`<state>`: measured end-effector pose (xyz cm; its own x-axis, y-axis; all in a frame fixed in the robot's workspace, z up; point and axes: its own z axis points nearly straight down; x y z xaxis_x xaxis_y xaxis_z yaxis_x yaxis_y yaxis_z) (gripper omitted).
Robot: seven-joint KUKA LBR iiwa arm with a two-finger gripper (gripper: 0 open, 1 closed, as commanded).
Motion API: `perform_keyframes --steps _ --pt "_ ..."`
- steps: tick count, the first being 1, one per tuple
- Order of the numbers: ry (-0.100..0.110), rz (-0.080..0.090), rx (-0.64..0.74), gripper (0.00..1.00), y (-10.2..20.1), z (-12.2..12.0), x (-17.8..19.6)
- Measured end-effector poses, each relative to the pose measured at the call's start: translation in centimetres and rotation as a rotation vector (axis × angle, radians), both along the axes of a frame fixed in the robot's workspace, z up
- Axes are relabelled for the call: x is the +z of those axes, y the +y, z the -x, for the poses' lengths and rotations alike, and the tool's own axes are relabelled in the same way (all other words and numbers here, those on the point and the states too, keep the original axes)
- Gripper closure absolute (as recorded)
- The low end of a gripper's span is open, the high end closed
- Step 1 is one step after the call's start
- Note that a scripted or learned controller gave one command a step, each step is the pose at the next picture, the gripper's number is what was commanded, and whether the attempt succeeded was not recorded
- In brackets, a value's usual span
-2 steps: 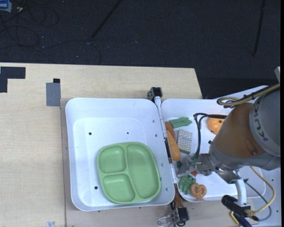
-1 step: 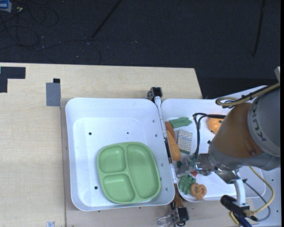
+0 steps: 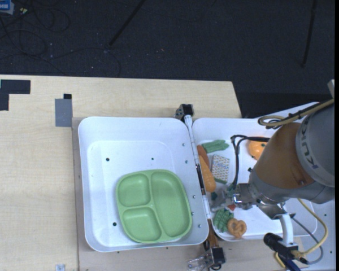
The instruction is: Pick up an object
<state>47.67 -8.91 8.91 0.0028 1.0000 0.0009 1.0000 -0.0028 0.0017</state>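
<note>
Camera view, fixed above, slanted down on a pale wooden worktop (image 3: 28, 174). Two shallow white bins side by side: left bin (image 3: 96, 145), right bin (image 3: 311, 227).

Left bin: one green divided plate (image 3: 153, 206), three compartments, lying flat toward 5 o'clock of the bin floor, near the shared wall. Two small dark spots on the bin floor at 10 and 7 o'clock of the plate.

Right bin: cluster of small objects along its left side. Orange-brown elongated piece (image 3: 206, 170), like a bread roll or carrot, lying just beside the dividing wall. Green leafy piece (image 3: 216, 146) at 12 o'clock of it. Pale speckled square piece (image 3: 220, 164) touching or just beside the orange-brown piece at 3 o'clock. Orange rounded object (image 3: 257, 148) farther toward 2 o'clock, partly hidden behind the arm. Small green piece (image 3: 222, 216) and tan ring-shaped piece (image 3: 236, 227), like a pretzel or doughnut, at the bin's 7 o'clock corner, touching or nearly so.

Grey arm with orange band (image 3: 282, 162) entering from 3 o'clock, wrist low over the right bin. Tool (image 3: 230, 199) down among the cluster, between the speckled piece and the green piece. Fingers too small and cluttered to read: cannot tell whether spread or closed, nor whether anything sits between them.

Black clamp (image 3: 185, 110) at the 12 o'clock end of the dividing wall.
</note>
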Motion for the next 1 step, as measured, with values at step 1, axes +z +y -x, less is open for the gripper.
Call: perform_keyframes --steps 1 --pt "0.000 0.000 -0.001 0.00 -0.05 0.01 0.00"
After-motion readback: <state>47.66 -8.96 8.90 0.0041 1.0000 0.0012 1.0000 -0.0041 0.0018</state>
